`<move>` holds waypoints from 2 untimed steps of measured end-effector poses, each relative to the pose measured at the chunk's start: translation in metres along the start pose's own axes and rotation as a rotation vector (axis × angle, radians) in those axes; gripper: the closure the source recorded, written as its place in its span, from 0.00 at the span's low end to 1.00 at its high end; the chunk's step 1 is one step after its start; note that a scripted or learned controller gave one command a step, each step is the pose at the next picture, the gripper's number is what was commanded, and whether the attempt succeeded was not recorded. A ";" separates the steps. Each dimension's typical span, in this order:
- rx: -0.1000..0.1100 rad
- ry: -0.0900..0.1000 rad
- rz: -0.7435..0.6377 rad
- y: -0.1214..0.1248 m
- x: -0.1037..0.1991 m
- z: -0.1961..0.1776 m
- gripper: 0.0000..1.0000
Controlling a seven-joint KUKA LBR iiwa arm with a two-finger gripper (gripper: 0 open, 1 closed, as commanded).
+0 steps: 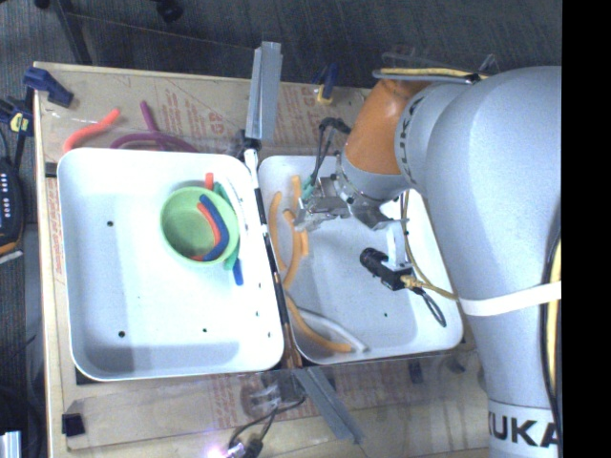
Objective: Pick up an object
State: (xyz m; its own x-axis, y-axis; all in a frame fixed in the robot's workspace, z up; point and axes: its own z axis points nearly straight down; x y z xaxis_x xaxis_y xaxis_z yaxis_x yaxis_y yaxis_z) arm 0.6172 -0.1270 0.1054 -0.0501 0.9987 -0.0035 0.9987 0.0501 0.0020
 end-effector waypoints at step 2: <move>0.001 0.003 -0.003 0.000 0.001 -0.009 1.00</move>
State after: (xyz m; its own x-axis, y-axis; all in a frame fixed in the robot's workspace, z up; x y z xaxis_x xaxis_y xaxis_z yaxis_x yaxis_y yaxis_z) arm 0.6174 -0.1256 0.1148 -0.0528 0.9986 -0.0006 0.9986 0.0528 0.0011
